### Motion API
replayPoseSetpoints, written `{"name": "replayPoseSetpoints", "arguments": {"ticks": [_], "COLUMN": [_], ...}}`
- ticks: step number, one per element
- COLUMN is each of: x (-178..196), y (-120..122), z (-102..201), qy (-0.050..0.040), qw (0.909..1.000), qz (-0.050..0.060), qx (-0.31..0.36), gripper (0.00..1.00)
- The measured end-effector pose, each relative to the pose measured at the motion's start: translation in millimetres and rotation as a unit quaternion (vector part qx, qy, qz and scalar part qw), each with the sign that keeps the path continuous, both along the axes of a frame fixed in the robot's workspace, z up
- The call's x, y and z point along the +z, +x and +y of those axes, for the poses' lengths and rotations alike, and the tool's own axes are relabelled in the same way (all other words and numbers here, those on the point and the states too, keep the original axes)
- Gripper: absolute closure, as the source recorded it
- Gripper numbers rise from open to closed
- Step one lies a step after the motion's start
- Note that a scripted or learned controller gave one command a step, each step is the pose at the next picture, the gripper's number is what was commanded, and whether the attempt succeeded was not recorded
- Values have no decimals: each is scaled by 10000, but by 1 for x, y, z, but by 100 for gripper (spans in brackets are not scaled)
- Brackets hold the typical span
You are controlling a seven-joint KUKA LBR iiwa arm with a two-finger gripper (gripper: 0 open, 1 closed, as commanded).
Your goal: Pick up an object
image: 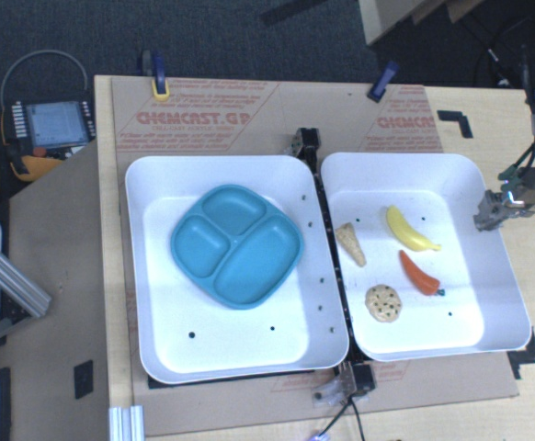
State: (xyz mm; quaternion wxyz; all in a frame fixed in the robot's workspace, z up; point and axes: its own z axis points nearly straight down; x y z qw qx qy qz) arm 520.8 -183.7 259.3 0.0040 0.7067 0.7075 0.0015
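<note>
The right bin (474, 333) holds a yellow banana (409, 229), an orange-red chili pepper (419, 273), a round cookie (383, 302) and a tan cone-shaped piece (350, 244) near its left wall. My gripper (499, 209) hangs at the bin's right rim, to the right of the banana and apart from every object. Cables run up from it to the frame's right edge.
A blue divided plate (237, 243) lies in the left bin (157, 329). Black clamps (306, 142) join the two bins at the back and at the front. A brown board lies under both bins. A pendant with a screen (54, 123) sits at the far left.
</note>
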Motion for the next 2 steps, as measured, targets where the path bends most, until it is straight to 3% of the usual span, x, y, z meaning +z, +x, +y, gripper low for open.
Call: {"name": "replayPoseSetpoints", "arguments": {"ticks": [2], "x": [6], "y": [2], "z": [114], "qy": [33], "qw": [10000], "qz": [47], "qx": [27], "gripper": [100]}}
